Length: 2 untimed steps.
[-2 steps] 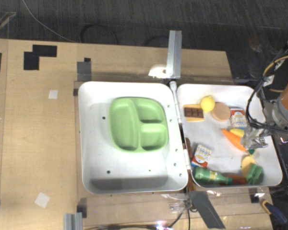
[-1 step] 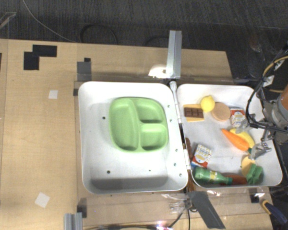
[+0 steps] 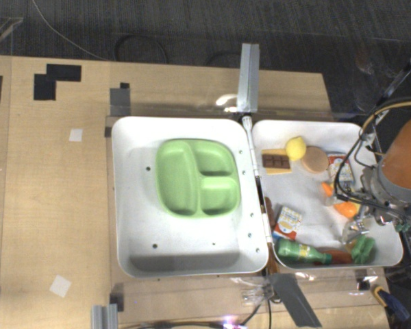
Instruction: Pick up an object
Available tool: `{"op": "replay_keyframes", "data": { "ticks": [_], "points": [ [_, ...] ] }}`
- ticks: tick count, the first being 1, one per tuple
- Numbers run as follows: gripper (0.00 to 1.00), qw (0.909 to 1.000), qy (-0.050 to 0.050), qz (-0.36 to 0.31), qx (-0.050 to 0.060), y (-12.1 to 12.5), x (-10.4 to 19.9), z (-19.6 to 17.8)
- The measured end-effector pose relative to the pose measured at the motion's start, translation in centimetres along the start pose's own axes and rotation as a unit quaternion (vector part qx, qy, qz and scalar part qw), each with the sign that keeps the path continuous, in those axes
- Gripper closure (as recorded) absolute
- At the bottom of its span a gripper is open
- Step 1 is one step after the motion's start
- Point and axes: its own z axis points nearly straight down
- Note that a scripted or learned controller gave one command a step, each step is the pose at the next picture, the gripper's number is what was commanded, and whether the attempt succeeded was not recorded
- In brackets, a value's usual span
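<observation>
Arm over right bin [image 3: 308, 127] at 3 o'clock; gripper [image 3: 359, 230] low beside green bottle [image 3: 303, 253]; jaw state cannot be told. Left bin [image 3: 133, 184] holds 1 green tray [image 3: 195, 177].

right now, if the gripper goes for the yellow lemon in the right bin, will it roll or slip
The lemon looks rounded and smooth, so it could well roll when nudged and slip from the fingers. It lies close by the chocolate bar and a tan round piece, which may check some rolling. It is probably a light toy.
</observation>
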Motion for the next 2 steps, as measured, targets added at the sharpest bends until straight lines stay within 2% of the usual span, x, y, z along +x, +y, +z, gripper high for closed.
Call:
{"op": "replay_keyframes", "data": {
  "ticks": [1, 2],
  "points": [
    [0.0, 0.9961, 0.0, 0.088, 0.0, 0.8, 0.3, 0.0],
    [0.0, 0.9901, 0.001, 0.14, 0.0, 2.2, -1.7, 0.0]
  ]
}}
